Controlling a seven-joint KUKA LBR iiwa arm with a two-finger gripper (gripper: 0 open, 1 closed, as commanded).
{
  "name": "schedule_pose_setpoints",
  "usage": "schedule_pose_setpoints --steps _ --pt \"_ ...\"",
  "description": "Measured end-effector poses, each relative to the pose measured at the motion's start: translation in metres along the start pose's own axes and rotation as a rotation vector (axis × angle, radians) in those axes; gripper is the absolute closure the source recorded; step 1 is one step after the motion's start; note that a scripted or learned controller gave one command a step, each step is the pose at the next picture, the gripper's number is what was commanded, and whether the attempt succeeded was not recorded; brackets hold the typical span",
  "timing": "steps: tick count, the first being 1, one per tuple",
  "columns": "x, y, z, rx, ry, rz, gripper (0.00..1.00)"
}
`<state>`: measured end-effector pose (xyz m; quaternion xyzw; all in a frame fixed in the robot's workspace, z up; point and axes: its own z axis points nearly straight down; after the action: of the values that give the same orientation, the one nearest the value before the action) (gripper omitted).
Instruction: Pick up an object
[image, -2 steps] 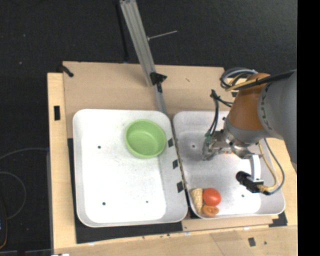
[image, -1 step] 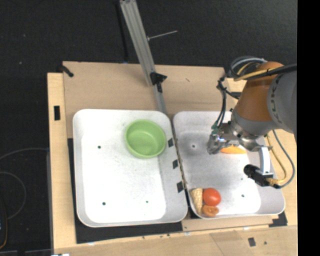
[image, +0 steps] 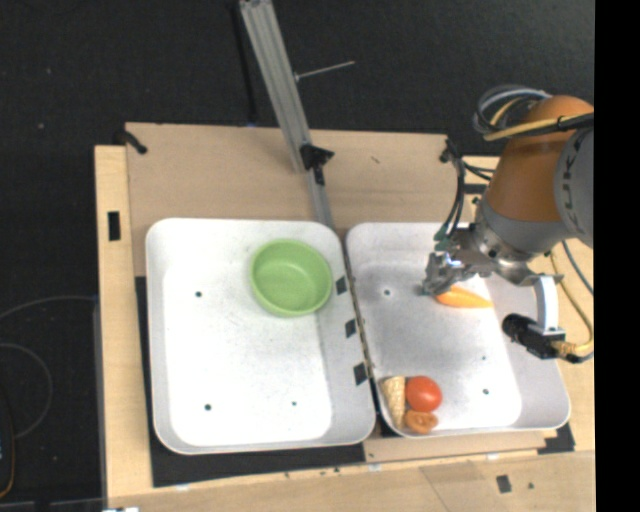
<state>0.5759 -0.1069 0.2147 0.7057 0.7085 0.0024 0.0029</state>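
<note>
Where the grey arm with its orange band (image: 530, 170) reaches in from the right, the two-finger gripper (image: 441, 278) hangs low over the right-hand shallow white bin (image: 420, 340), in its upper half. How wide it stands, and whether it has hold of anything, I cannot tell from this angle: the dark metal of the tip is small and partly blurred.

Just beside the tip, on its right and slightly lower, lies a small elongated orange-and-yellow object (image: 464, 297), carrot-like in shape, resting on the bin floor. It appears to touch or nearly touch the tip; contact cannot be confirmed.

Well apart from these, in the near left corner of the same bin, three items sit clustered together: a round red tomato-like ball (image: 424, 392), a pale tan cone-shaped piece (image: 394, 394) touching its left side, and a small reddish-brown lump (image: 420, 422) just below the ball.

In the left-hand shallow white bin (image: 200, 380), a light green round plastic bowl (image: 291, 278) stands upright in the upper right area, near the divide between the bins.

Both bins rest on a light wooden bench (image: 220, 170). A grey metal pole (image: 285, 95) slants down from the top towards the gap between the bins.
</note>
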Motion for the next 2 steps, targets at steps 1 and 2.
schedule_pose_setpoints --steps 1,2 --pt "-0.001 0.002 -0.051 0.0 -0.001 0.0 1.0" --pt "0.044 0.004 -0.054 0.003 0.001 -0.003 1.0"
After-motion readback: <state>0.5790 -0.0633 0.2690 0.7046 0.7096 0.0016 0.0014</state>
